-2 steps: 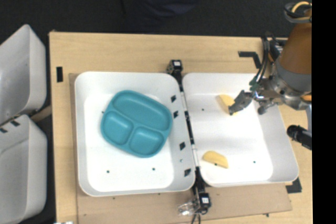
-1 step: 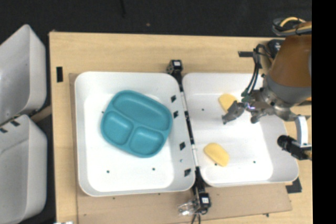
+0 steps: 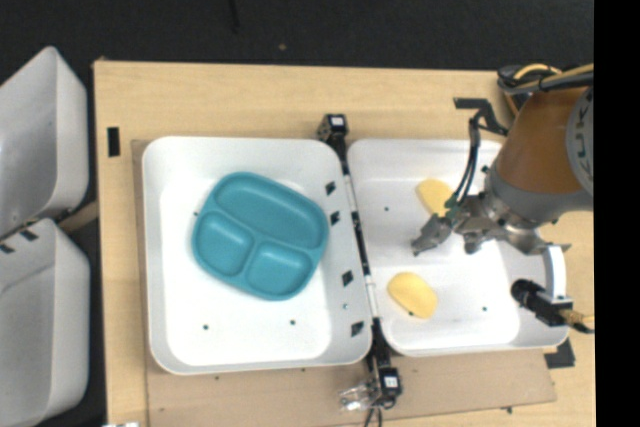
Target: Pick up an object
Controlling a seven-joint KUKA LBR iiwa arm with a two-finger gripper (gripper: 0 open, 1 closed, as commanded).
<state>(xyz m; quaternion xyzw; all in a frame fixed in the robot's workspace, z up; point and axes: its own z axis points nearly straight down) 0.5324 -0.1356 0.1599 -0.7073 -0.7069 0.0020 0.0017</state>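
Gripper (image 3: 432,240) low in the right bin (image 3: 400,330); can't tell its state from this angle. Two yellow lumps in that bin: one (image 3: 434,194) just behind the tool and close to it, the other (image 3: 411,295) in front of it, a bit further off, lying clear. They look small, light, rounded, probably smooth, so could slip; best pinched across the middle. Left bin (image 3: 165,335) holds a teal divided plate (image 3: 260,235), well to the tool's far side.

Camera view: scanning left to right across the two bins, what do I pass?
Teal divided plate in the left bin → lower yellow object in the right bin → gripper.
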